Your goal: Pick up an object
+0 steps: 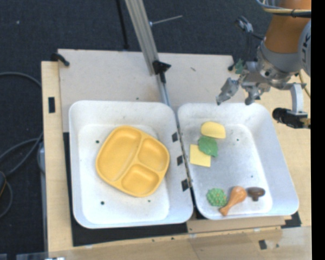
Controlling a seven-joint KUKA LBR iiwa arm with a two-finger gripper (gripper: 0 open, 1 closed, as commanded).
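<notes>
At the near edge of the right bin [281, 177] lie a toy drumstick [233, 199], a green broccoli piece [216, 197] and a brown mushroom [255, 192]. Farther in sit a yellow square [200, 156], a green leaf [208, 145] and a yellow wedge [213, 130]. The left bin [81, 145] bears a yellow divided tray [132, 160]. Beyond the right bin's far rim, the gripper [238, 96] hangs with fingers spread apart, holding nothing.

The two bins [124, 110] are white with tiny dark dots. The tray [132, 160] is yellow all over. At 3 o'clock from it lie a yellow piece [213, 129], a green leaf [208, 145] and a pale yellow square [199, 156]. The broccoli [216, 196] is green, the drumstick [232, 199] orange-brown, the mushroom [255, 192] dark brown.
</notes>
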